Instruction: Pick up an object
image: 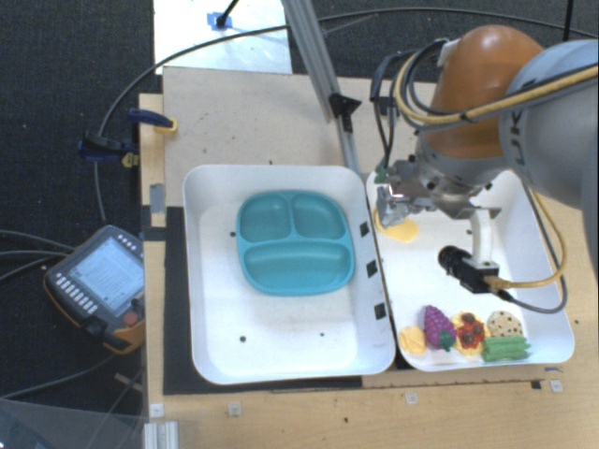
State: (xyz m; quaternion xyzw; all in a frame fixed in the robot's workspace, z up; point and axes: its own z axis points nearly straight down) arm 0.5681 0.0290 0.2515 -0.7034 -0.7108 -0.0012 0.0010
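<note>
We see the gripper (394, 209) low over the upper left corner of the right bin (552, 279), right above a yellow object (404, 230) lying on the bin floor; we cannot tell how its fingers stand. Along the near edge of that bin lie a yellow piece (412, 340), purple grapes (436, 325), a pizza slice (469, 330), a cookie (505, 324) and a green piece (506, 348). The left bin (215, 325) holds a teal divided plate (295, 242). A handheld controller (101, 286) sits left of the counter (243, 120).
</note>
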